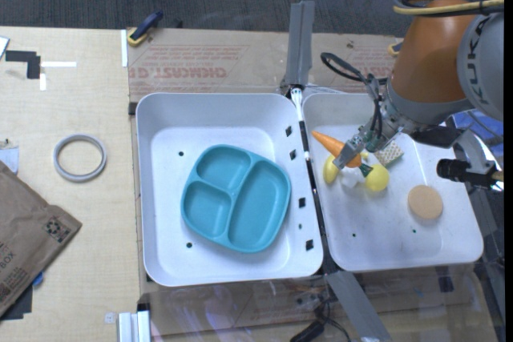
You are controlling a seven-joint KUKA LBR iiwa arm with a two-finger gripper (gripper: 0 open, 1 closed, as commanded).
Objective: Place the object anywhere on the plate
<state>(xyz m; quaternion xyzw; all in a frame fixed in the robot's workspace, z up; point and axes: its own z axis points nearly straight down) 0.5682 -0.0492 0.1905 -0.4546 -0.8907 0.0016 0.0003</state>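
Right bin (449,252): carrot (327,142) beside gripper (357,154)

The blue divided plate (236,199) is looking like smooth, slightly glossy plastic, and the white bins (160,172) holding it are showing a matt plastic sheen. The bench top (64,92) is reading as pale, matt wood, with brown printed cardboard (208,60) lying flat behind the bins. The arm's orange band (433,44) is gleaming glossy and smooth.

Bench (80,92): two bins (160,252), tape ring (80,157)
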